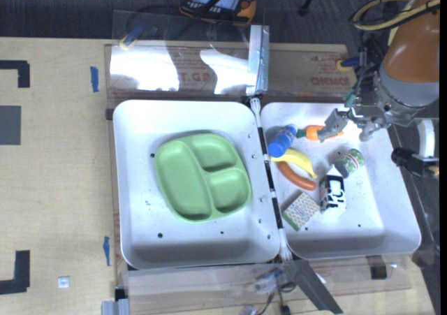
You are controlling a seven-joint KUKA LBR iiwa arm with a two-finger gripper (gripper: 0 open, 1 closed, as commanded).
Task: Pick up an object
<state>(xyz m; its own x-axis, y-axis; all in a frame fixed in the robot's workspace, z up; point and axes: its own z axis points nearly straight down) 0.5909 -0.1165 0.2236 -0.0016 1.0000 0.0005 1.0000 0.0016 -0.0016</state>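
Two-finger metal gripper (347, 123), pincer state impossible to tell, hovering just beside small orange plastic carrot (314, 131): likely light, stiff, slippery, best pinched mid-body.

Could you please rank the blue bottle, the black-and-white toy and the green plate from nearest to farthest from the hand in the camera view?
From the hand, over the right bin:
1. Blue bottle, just to its left.
2. Black-and-white toy, below it, mid-bin.
3. Green plate, in the left bin.
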